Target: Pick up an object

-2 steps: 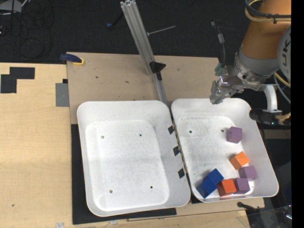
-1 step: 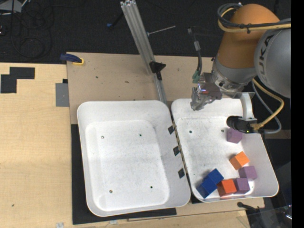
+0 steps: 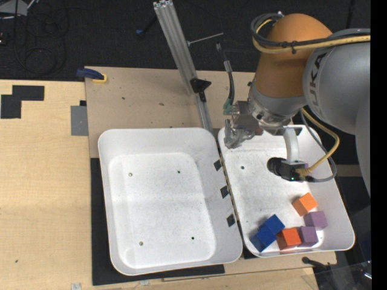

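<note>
Gripper, grasp state indiscernible, hung over right bin far end; blocks apparently clustered well below: blue block, orange block.

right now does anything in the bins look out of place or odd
Nothing looks damaged or spilled. The blocks, blue, two orange and two purple, sit crowded into the right bin's near corner.

A robotics lab, plainly: wooden bench bearing two white bins, big grey-and-orange arm at right, metal rail slanting up, loose cables far left.
</note>
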